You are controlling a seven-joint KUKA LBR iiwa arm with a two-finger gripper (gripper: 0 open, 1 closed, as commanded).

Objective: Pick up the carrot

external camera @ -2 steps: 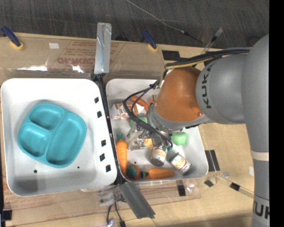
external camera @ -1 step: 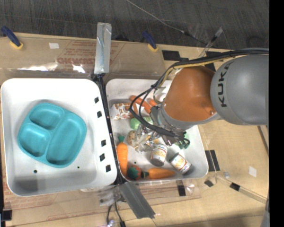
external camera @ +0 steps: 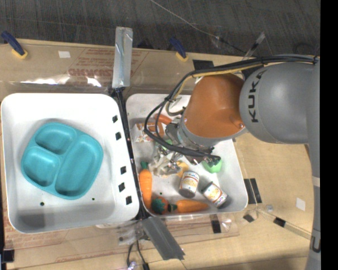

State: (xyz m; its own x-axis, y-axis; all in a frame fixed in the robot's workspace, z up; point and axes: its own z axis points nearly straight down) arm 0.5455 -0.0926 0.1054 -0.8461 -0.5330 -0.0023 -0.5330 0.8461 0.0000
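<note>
Left bin (external camera: 11, 151): you are seeing a teal divided tray (external camera: 62, 159) lying in it. Right bin (external camera: 236, 179): a carrot (external camera: 146, 185) is lying along the left wall, a second carrot (external camera: 190, 206) is lying along the near edge, and two small jars (external camera: 188, 183) are lying between them. Pincer (external camera: 172, 159): it is hanging just right of and above the first carrot, amid clutter; you cannot tell its opening or hold.

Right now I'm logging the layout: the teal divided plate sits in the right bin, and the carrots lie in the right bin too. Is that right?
Not quite. The camera view shows the teal divided plate in the left bin, not the right. The carrots do lie in the right bin, along its near edge.
</note>
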